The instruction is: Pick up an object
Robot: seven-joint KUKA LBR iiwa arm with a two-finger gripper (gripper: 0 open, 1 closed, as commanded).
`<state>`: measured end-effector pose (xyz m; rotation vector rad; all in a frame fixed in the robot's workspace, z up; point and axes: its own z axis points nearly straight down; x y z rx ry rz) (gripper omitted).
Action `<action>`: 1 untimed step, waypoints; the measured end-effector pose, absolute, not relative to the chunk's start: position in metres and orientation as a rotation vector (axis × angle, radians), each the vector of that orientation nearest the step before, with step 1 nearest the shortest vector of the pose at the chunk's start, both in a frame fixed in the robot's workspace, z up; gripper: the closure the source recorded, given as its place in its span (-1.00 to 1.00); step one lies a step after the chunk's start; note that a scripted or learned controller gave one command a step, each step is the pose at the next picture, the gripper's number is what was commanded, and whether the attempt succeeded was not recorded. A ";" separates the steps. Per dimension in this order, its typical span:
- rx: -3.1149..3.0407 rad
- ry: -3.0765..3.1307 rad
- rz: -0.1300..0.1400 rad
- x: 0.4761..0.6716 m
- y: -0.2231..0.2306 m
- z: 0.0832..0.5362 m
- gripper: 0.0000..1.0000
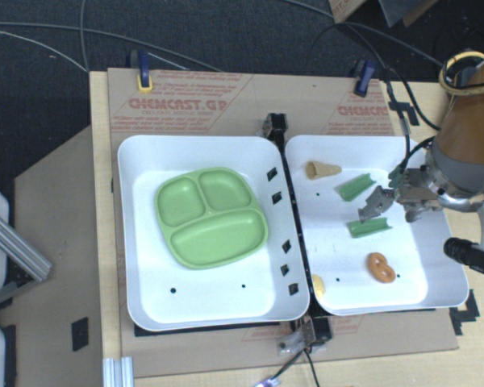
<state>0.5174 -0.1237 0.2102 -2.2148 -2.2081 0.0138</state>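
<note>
Reaching in from the right: grey arm [468, 147] with an orange band, stretching over the far side of the right bin [436, 297]. Hanging low at its end, the gripper [394, 204], hovering inside that bin, just above and between two green pieces. Not showing clearly enough to judge how wide it is standing, so cannot tell; nothing visibly being carried.

Lying in the right bin, all loose on the white floor:
- upper green block [355, 188], tilting, just left of the gripper;
- lower green block [368, 227], lying almost level, just below the gripper;
- tan cone [323, 169], resting near the bin's back left corner, apart from the blocks;
- orange pretzel [380, 268], sitting toward the front, well below the gripper;
- small yellow piece [316, 284], sitting against the front left wall.

Sitting in the left bin [137, 280]: a green divided plate [212, 216], lying flat near the middle, well apart from the arm.

Holding both bins: a brown board [226, 87] with red lettering, with blue clamps [145, 72] gripping its back edge. Trailing across the dark floor behind: thin cables [89, 22].
</note>
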 end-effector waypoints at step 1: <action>-2.220 -2.220 0.000 0.520 -0.123 0.218 -1.00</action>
